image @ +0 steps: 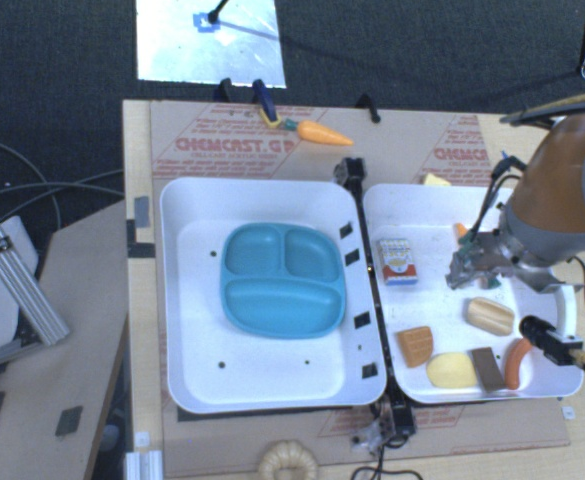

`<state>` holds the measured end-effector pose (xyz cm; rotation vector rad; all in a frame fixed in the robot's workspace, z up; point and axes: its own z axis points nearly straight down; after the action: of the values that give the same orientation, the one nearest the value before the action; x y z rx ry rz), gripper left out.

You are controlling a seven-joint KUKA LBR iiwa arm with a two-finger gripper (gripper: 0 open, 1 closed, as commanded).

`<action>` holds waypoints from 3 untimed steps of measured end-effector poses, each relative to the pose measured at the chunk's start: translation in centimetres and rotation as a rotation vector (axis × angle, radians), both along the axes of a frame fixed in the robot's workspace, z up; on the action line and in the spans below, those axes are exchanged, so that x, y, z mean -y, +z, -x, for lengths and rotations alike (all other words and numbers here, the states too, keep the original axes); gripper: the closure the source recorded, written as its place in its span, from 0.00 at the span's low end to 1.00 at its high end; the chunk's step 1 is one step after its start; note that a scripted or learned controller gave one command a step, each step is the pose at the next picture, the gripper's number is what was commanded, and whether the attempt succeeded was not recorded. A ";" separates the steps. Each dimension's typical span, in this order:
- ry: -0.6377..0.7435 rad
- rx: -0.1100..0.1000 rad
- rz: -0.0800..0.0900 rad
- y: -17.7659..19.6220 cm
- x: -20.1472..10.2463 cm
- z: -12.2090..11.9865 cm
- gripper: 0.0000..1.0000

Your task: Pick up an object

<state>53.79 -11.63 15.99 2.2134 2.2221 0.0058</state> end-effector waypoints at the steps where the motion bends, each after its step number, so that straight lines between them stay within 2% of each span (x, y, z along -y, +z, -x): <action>1: 0.000 0.001 0.000 6.4 0.3 -0.3 1.00; 2: 0.000 -0.004 -0.001 6.5 0.2 -0.4 1.00; 3: 0.004 -0.002 -0.001 5.5 -3.7 -3.8 1.00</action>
<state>57.54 -7.94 21.49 2.2106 2.2282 0.0042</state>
